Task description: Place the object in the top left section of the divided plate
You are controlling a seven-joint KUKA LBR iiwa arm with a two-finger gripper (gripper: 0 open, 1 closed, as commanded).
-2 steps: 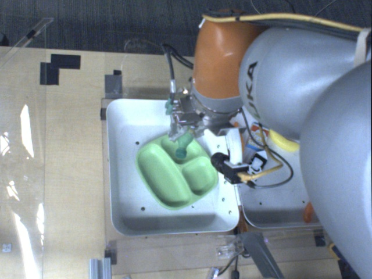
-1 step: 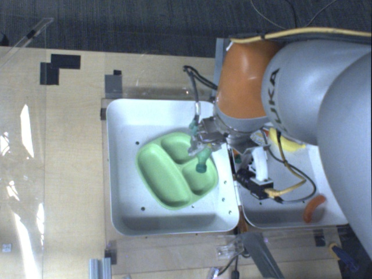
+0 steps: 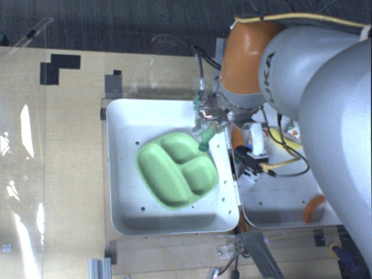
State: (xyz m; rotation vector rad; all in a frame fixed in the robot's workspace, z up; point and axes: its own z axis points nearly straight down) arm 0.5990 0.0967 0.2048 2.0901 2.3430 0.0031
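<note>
A light green divided plate (image 3: 152, 182) with three sections lies tilted in the left white bin (image 3: 125, 214). My gripper (image 3: 205, 137) hangs over the plate's upper right rim, close to the wall between the two bins. It is shut on a small teal-green object (image 3: 205, 140), which pokes down from between the fingertips just above the rim. The plate's sections hold nothing that I can see.
The grey arm with its orange band (image 3: 247, 57) covers most of the right bin (image 3: 279, 214). An orange item (image 3: 314, 208) lies near that bin's front right, another orange piece (image 3: 237, 137) by the dividing wall, among cables (image 3: 285, 164).
</note>
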